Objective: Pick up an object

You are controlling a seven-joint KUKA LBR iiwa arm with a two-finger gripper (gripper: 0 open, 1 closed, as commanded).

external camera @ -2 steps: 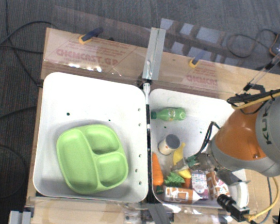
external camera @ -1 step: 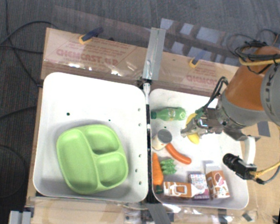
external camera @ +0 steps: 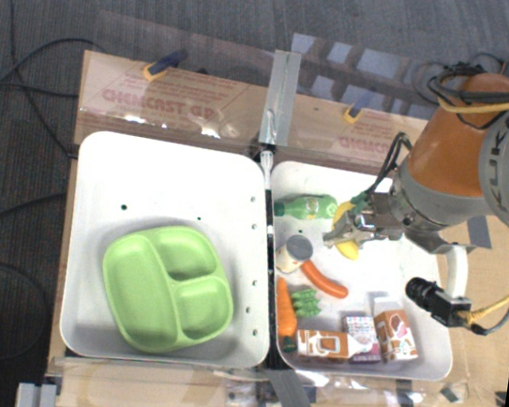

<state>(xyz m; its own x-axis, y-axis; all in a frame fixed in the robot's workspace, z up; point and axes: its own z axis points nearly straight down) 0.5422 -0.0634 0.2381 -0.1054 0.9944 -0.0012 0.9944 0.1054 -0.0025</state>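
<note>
Target thing: a small yellow object in the upper middle of the right bin — banana-like, though too small to name with confidence.
Its position: touching or just under the gripper, with the green bottle just to its left and the orange sausage-shaped toy below it.
Long axis: hard to read; most of the yellow object is covered by the gripper, and the part that shows seems to run roughly left to right.
Key relation: the yellow object lies directly beneath the gripper, a shade toward the near side — so the coming move looks mostly vertical, not sideways.
Claw state: cannot be told; the tips are lost against the yellow and green behind them.
Held or not: nothing can be seen clamped, so no grasp should be assumed.
Neighbours: a grey round cap left of the toy, a carrot along the left wall, and small cartons near the front edge.
Left bin: carries a green divided plate, well apart from the action.
Risk: the bottle is close enough to be nudged.
</note>
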